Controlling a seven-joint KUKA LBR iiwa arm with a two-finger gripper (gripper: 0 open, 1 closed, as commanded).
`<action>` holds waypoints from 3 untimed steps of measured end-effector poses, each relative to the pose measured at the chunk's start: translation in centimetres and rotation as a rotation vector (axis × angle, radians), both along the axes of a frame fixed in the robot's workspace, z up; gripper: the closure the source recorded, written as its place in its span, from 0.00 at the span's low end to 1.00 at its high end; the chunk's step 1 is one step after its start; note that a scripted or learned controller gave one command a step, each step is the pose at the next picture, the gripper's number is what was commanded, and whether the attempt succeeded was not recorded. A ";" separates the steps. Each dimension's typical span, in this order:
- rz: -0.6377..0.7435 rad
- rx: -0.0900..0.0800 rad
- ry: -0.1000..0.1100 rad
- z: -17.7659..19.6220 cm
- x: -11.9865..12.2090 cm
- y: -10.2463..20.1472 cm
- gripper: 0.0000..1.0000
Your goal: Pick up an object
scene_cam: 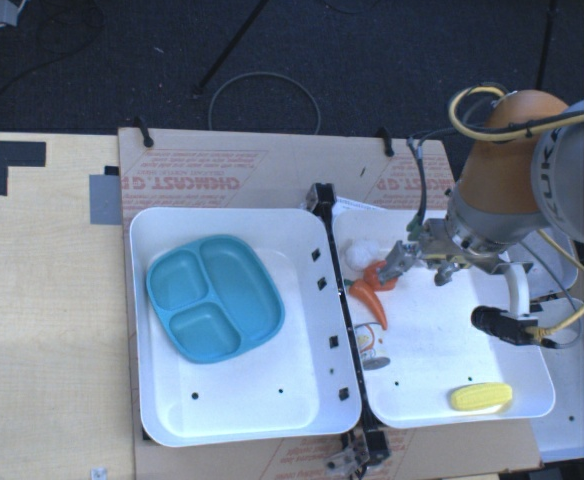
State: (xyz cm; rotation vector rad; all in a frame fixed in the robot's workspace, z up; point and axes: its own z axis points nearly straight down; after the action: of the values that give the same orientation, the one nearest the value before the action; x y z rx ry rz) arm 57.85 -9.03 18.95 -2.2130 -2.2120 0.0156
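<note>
My gripper (400, 261) hangs low over the left part of the right bin (442, 368), reaching in from the right. Its tip is right at the upper end of an orange, bent, carrot-like object (372, 290) lying near the divider between the bins. The gripper's body hides where they meet, so I cannot tell whether the orange object is gripped. A small white round object (358, 255) lies just left of the gripper. A yellow oblong object (480, 397) rests at the bin's front right corner.
The left bin (232, 398) holds a blue divided plate (213, 297). A small pale ring-like item (369, 345) sits by the divider in the right bin. A black part with cables (504, 325) hangs off the arm above the bin's right side.
</note>
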 end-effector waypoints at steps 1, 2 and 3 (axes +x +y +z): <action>0.002 -0.001 -0.012 0.6 0.3 0.0 0.00; 0.001 0.000 -0.007 -5.7 0.6 0.0 0.00; 0.000 -0.001 -0.011 -10.5 0.5 0.2 0.00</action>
State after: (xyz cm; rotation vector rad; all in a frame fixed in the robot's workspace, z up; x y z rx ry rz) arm 58.35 -8.86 8.49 -2.2193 -2.2180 0.0048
